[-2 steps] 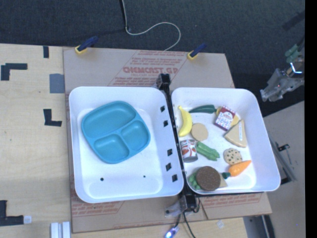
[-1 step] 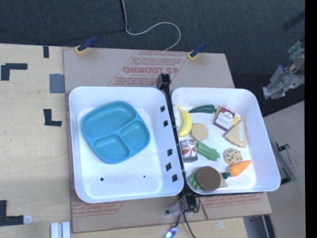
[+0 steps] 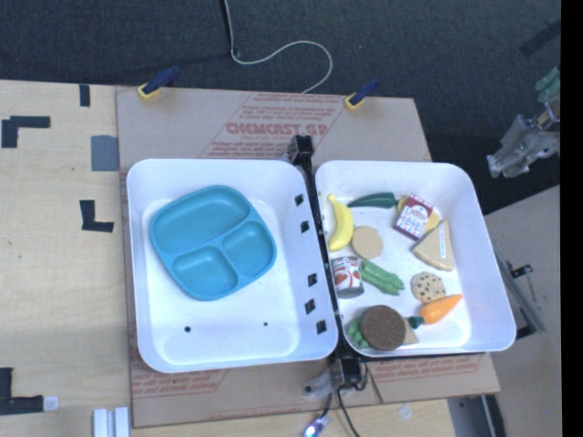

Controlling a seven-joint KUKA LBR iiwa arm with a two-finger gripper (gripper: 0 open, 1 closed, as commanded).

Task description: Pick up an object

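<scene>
Camera view shows the toy food lying in the right bin [image 3: 483, 244]: a banana [image 3: 340, 223] near the divider, a green pepper [image 3: 372, 200] above it, a red carton [image 3: 413, 217], a sandwich wedge [image 3: 437, 246], a round cracker [image 3: 367, 242], a small can [image 3: 347, 277], a green pod [image 3: 382, 278], a cookie [image 3: 426, 286], a carrot [image 3: 440, 309] and a burger [image 3: 382, 327] near the front wall. Beside it, the left bin [image 3: 146, 317] holds a blue divided plate [image 3: 212, 241]. Both bins sit on a cardboard sheet [image 3: 273, 126] on the worktop [image 3: 55, 271]. The end effector [image 3: 526, 146] hangs well apart from the food, beyond the right bin's upper right corner; whether it is spread or pressed together I cannot tell.
</scene>
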